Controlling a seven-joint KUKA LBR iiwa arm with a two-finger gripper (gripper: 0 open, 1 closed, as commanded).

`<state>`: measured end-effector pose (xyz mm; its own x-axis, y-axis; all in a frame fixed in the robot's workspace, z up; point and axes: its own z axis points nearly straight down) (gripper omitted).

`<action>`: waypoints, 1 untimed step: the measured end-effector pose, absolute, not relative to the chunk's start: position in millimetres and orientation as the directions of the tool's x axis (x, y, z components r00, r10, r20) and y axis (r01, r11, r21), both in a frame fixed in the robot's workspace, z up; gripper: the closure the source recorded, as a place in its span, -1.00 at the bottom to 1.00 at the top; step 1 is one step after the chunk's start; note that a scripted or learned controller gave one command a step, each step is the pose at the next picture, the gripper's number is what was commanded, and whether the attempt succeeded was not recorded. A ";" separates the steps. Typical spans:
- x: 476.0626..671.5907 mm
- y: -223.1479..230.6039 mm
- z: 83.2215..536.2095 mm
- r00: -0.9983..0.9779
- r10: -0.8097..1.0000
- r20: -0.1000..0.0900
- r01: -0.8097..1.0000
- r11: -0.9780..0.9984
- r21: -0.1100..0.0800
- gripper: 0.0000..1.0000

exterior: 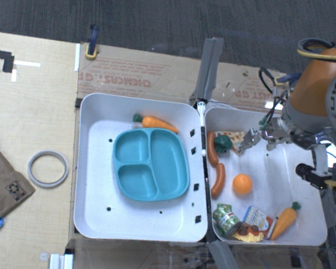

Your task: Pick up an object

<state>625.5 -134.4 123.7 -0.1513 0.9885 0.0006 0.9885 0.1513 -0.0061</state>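
In the camera view, the grey arm with its orange band reaches in from the right, and the gripper (pixel 258 137) hangs low over the back of the right white bin (pixel 307 237). Whether the fingers are released or clenched cannot be told from here; nothing shows between them.

Just left of the gripper lies a green leafy toy vegetable (pixel 222 143) with a pale pizza-like piece (pixel 235 137) touching it. Along the bin's left wall lie two reddish-brown sausages (pixel 215 166), one after the other. A small round orange fruit (pixel 242 184) sits near the middle, apart from the rest. Toward the front wall lie a green can (pixel 225 218), a colourful packet (pixel 253 220) and an orange toy carrot (pixel 285 219).

The left white bin (pixel 87 212) holds a teal divided plastic plate (pixel 151 163), with a second orange carrot (pixel 159 123) behind it. A grey tape ring (pixel 48 168) rests on the bench (pixel 26 109) to the left.
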 end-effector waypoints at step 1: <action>571.6 -114.4 88.5 -0.232 0.973 0.002 0.973 0.232 -0.005 -1.00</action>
